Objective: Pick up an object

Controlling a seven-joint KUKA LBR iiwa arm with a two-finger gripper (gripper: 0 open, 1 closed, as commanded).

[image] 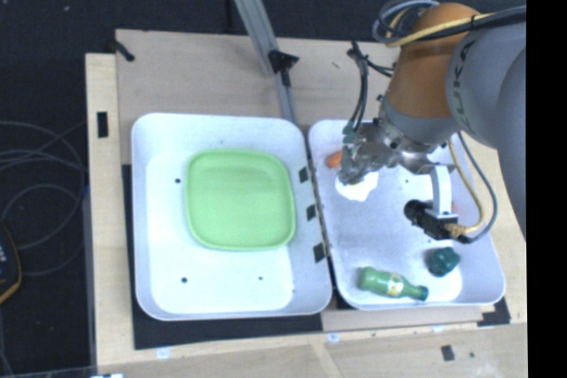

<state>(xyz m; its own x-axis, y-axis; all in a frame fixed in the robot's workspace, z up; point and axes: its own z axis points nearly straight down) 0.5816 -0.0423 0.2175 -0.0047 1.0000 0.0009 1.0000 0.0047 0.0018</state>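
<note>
**White bins on bench, arm low over the right one**

Camera view, from above at a slant: two shallow white bins sit side by side on a pale wooden bench (204, 66); the left bin (159, 279) holds a light green square plate (240, 198), lying flat near its middle; the right bin (478, 279) holds several small items. The grey arm with its orange band (434, 84) reaches in from the right; its gripper (358, 164) is down at the bin's upper left corner, directly over a small white object (355, 187); whether the pincer is apart or together cannot be told, and no item is seen clamped in it. An orange item (333, 159) shows just left of the gripper, mostly hidden. A green bottle (391, 283) lies on its side near the front wall; a dark teal item (443, 260) rests just beside it, to the right; a black fitting (422, 216) on the arm hangs above them.
</note>
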